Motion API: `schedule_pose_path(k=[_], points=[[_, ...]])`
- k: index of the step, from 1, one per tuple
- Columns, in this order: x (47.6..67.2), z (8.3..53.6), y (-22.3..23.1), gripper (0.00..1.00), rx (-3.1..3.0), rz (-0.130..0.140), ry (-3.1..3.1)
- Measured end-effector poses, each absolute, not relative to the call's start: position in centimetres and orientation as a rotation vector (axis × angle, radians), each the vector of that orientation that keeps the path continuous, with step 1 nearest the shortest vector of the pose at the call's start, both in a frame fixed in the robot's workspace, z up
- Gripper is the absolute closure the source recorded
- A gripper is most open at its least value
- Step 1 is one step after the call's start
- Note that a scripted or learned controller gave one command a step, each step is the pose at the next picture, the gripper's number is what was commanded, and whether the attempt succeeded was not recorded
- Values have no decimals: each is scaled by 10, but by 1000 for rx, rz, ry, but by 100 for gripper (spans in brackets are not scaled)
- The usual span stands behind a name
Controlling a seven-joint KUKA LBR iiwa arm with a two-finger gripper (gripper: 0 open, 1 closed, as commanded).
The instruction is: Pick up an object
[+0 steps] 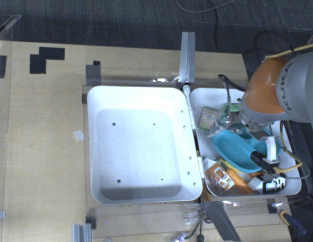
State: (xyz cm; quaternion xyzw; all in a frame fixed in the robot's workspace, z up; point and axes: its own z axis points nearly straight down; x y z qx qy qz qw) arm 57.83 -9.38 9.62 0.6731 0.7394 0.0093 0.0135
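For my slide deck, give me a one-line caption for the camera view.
KUKA arm reaches into the right bin over a blue dish and clutter.

The grey arm with its orange band (pixel 267 92) reached over the right shallow white bin (pixel 292 185), its tool (pixel 231 119) low above a curved teal plastic piece (pixel 237 150). An orange-brown packet (pixel 220 178) lay near the front wall. The left shallow white bin (pixel 93 150) sat just beside, on the pale wooden surface (pixel 40 150).
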Motion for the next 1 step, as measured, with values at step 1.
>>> schedule_pose_path(k=[1], points=[[626, 90, -94, 0, 2041, 3, 2386]])
